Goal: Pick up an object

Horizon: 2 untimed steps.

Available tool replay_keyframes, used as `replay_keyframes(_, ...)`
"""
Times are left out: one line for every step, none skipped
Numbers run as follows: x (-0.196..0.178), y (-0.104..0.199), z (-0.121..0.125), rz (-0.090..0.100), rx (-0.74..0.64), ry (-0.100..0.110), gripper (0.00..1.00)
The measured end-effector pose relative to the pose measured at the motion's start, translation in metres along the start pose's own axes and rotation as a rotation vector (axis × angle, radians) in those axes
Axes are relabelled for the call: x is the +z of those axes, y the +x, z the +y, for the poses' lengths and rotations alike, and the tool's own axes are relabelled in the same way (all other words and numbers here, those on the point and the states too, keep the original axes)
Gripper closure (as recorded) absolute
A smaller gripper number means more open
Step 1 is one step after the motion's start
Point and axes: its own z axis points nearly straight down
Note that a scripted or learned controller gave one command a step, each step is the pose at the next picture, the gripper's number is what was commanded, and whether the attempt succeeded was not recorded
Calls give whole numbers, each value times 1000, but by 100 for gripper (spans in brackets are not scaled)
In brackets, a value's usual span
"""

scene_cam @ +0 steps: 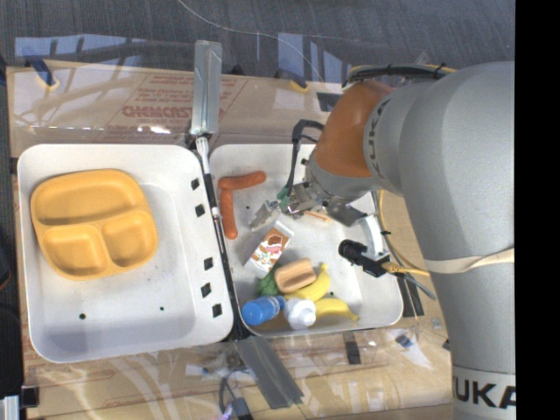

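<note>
A: Two white bins sit on the bench; the right bin (385,309) holds two sausages (229,213), a carton (270,249), a banana (325,294).

B: Gripper (278,206) hovers at frame centre above the carton; its opening I cannot tell. Crowded items may slip.

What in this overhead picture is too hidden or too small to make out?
- Gripper: small, under the arm; open or shut unclear.
- Carton print: too small to read.
- Banana: partly covered by the bun and bottle.
- Right bin: far side behind the arm.
</note>
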Motion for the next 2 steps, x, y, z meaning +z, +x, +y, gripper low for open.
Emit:
replay_keyframes(0, 37, -39, 2, 78, 2, 0)
replay_keyframes(-10, 36, -38, 2, 75, 0, 100)
